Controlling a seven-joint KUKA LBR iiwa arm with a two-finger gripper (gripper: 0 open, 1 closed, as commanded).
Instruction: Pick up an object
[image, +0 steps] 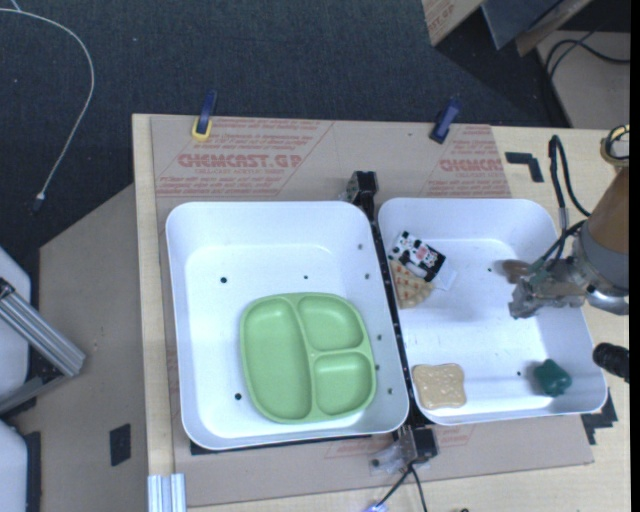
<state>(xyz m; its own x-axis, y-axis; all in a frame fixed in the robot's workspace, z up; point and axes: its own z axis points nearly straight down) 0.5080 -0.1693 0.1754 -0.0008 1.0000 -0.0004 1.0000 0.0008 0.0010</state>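
Green block (550, 378) near right bin's (480, 215) front right corner: probably light, rigid, graspable across its sides. Toast-like slice (439, 385) at front edge, flat, harder to pinch. End effector (528, 290) above right edge; finger state impossible to tell.

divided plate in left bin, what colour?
Light green; the plate shows plainly in the camera view, lying in the left bin.

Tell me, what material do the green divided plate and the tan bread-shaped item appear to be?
The green divided plate looks like moulded plastic, matte, with smooth uniform colour and rounded compartment ridges. The tan bread-shaped item seems like soft foam or rubber, dull and slightly speckled, though this is uncertain.
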